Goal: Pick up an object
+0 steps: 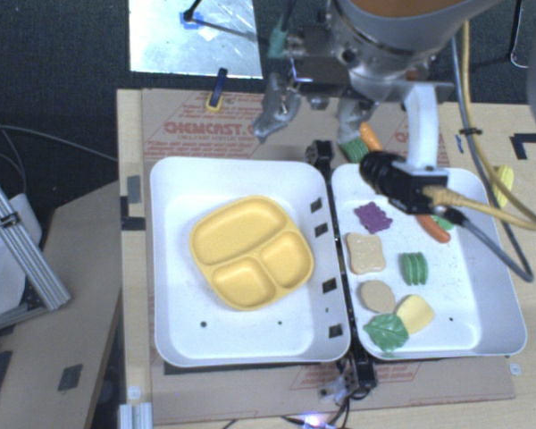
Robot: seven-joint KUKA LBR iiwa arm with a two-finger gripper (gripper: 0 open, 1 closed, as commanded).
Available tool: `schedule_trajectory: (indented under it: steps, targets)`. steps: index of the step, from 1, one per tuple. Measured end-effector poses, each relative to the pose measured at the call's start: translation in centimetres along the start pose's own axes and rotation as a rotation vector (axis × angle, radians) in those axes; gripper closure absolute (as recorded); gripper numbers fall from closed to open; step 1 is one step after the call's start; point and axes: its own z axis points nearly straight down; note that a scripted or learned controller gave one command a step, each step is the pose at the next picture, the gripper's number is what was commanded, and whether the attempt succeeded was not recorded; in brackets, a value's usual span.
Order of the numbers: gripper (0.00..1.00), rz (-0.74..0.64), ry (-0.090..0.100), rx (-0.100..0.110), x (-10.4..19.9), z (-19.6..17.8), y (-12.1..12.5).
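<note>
My gripper (311, 125) hangs above the back rim where the two bins meet. Its fingers (273, 114) are spread open, and nothing sits between them. The right bin (482, 329) holds several toy foods: a purple piece (372, 216), a toast slice (366, 253), a green ribbed piece (414, 267), a brown cookie (376, 295), a yellow wedge (415, 313) and a green leaf (386, 331). An orange carrot (370, 138) and a small green piece (353, 151) lie at the bin's back edge, just below the right finger. A red-orange piece (437, 230) is partly hidden under the cables.
A yellow divided tray (250, 253) lies in the left bin (174, 329). A black hose and yellow cables (406, 189) cross the back of the right bin. A silver sheet (196, 25) lies behind the bench. A yellow object (504, 184) sits on the right bin's far rim.
</note>
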Motion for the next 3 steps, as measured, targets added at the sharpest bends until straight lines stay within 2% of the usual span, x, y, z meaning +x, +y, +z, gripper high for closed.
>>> schedule_trajectory:
  steps: [1, 2, 3]
  targets:
    - [0.0, -0.005, -0.009, 0.023, 3.5, 6.2, -0.7]
    - [0.0, 0.01, -0.015, 0.028, -2.8, 18.2, 6.3]
    - [0.0, 0.011, -0.013, 0.028, -12.5, 25.6, 4.0]
